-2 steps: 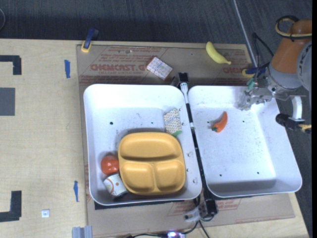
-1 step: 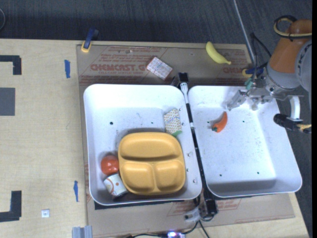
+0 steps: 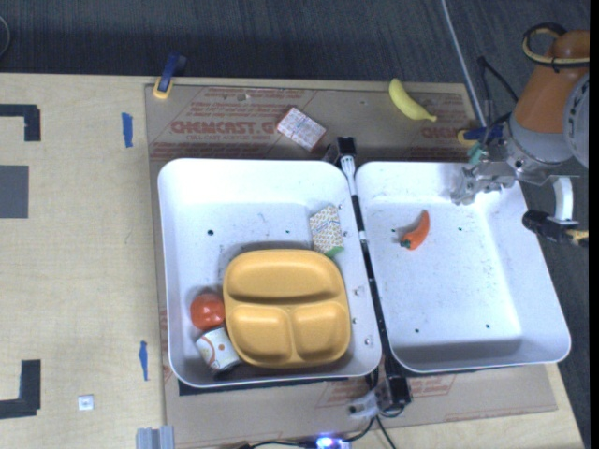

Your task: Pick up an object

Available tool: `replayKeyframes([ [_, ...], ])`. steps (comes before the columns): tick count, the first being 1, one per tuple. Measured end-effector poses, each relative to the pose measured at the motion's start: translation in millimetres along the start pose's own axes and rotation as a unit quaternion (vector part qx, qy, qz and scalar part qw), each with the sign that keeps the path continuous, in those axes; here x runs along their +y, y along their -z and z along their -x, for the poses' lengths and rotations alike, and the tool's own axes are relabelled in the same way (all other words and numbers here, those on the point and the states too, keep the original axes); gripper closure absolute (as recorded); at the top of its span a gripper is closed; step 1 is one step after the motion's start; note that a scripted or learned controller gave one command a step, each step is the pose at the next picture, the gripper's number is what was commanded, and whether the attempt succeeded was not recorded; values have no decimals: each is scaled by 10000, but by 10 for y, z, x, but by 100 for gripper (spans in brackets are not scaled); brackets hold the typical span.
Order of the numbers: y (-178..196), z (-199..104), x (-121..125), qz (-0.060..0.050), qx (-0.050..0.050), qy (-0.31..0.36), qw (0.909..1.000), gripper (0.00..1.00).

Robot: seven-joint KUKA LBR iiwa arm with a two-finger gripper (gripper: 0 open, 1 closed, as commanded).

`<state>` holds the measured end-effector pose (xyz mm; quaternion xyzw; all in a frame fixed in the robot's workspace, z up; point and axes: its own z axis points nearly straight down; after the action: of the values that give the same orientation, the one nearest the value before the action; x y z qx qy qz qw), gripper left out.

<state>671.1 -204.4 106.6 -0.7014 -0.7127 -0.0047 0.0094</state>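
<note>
Though fuzzy at its tip, reaches in from the right as a grey arm (image 3: 552, 110) with a round orange band, bent down toward the far right corner of the right bin (image 3: 487, 349). Ends in a small grey gripper (image 3: 465, 187), low over that corner and close to the bin's white wall. Too small and blurry to tell whether spread apart or closed.

Near the gripper, but not touching it: an orange toy (image 3: 415, 230), short and curved, smooth, with a dark green end. Lies flat on the speckled white floor of the right bin, toward the far side.

In the left bin (image 3: 182, 195), also white, shallow and round at the corners: a big yellow tray (image 3: 285, 307), smooth and shiny, with three dips in it. Just beside its left edge, a red ball (image 3: 207, 309), and below that a little white cup (image 3: 217, 348) with orange marks, tipped on its side. Touching the tray's far right corner, a crinkly packet (image 3: 326, 227) with a busy pattern.

Behind the bins, on a flat brown board (image 3: 234, 120) with red letters: a yellow banana (image 3: 410, 101) and a small checked box (image 3: 300, 128). Under it all, a pale wooden desk (image 3: 65, 251).
</note>
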Motion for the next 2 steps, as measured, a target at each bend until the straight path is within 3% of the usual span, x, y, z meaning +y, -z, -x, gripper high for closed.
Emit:
replayKeyframes([
  [1, -3, -3, 0, -3, 1, 0, 10000, 0],
  [2, -229, -648, -569, 37, -100, -74, 9999, 0],
])
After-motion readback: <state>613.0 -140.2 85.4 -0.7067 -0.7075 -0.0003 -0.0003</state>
